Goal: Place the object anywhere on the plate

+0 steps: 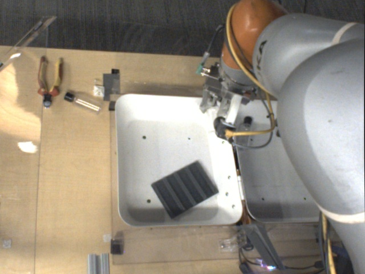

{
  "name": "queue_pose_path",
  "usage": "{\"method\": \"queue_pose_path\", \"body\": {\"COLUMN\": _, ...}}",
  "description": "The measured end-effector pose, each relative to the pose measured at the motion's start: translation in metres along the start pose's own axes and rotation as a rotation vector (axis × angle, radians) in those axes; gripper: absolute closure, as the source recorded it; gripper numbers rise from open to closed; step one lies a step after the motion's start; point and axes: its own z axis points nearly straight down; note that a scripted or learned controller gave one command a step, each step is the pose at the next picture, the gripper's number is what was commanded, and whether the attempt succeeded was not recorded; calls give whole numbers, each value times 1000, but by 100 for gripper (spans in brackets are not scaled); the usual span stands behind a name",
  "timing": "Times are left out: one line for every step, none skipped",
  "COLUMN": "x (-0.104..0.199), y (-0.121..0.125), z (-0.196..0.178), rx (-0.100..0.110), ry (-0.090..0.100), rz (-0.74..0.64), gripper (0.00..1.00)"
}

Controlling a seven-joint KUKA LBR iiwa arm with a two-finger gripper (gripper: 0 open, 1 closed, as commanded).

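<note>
Right bin (285, 210), lying below and to the right of the gripper (223, 116), mostly covered by the grey arm (319, 107). Arm itself cut off at the right and bottom edges. Fingertips too small and cluttered to read as parted or closed. Cabling (256, 256) far below the gripper clipped by the bottom edge and blurred.

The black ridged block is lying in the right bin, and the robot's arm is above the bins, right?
Not quite. The camera view shows the black ridged block lying in the left bin, not the right bin. The robot's arm is indeed above the bins.
</note>
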Motion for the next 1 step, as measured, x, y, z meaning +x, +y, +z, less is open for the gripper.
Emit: {"method": "queue_pose_path", "body": {"x": 80, "y": -37, "z": 5, "rx": 1, "ry": -1, "rz": 402, "gripper": 100}}
